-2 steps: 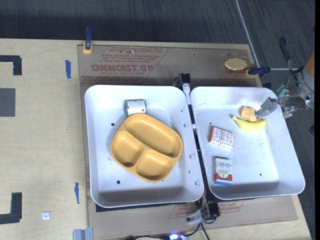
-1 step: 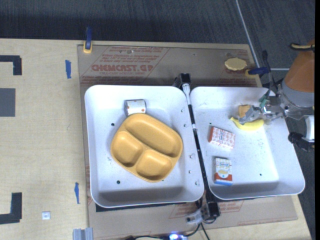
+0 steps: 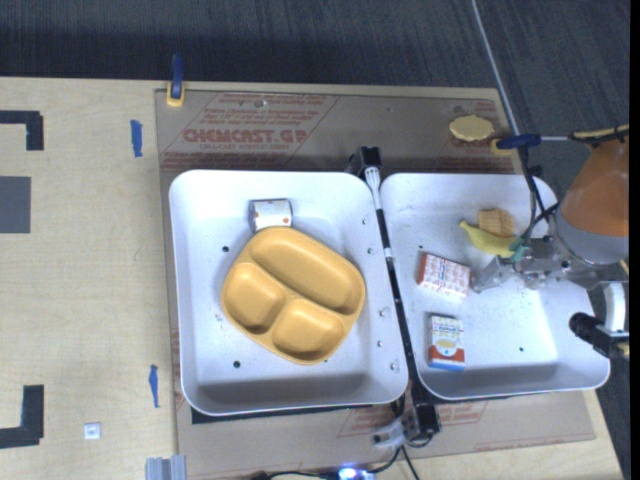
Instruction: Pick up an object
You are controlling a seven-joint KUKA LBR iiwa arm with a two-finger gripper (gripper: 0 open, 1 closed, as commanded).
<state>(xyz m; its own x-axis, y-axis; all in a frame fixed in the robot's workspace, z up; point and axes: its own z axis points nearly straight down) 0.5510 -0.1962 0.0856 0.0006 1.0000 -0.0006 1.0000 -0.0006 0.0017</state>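
Tool (image 3: 492, 274) hangs low over the right bin (image 3: 570, 368), just below the banana (image 3: 485, 236) and right of the red-patterned carton (image 3: 443, 274), seemingly lined up for a grab; whether it is released or clenched cannot be told; its tips blur into wrist hardware; the arm (image 3: 600, 203) is cut off further right.

Both bins are white: the left bin (image 3: 200, 268) carries a mustard-yellow compartment tray (image 3: 291, 293), and at the tray's 12 o'clock sits a small silver can (image 3: 271, 212) with a red stripe. In the right bin (image 3: 560, 353), a red-and-white patterned packet (image 3: 443, 275) lies at 11 o'clock from an orange-and-white carton (image 3: 447, 341). A yellow banana (image 3: 487, 238) touches a tan block (image 3: 493, 220).
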